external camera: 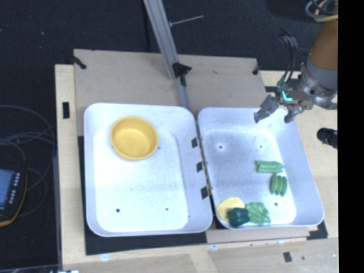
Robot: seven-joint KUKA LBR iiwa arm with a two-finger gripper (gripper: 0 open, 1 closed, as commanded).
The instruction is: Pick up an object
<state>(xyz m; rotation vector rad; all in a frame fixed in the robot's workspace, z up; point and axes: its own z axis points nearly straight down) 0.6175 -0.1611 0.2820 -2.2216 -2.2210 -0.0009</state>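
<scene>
Orange-banded grey arm [325,56], dark-fingered gripper [278,114]

Both white bins [142,220] appear as smooth moulded plastic with a faint speckled sheen. The yellow bowl [134,137] looks like glossy plastic. The green toy vegetables [269,166] look plastic, slightly shiny. The worktop [222,84] presents matt, unfinished board. The slanted rail [161,27] reads as brushed metal.
</scene>
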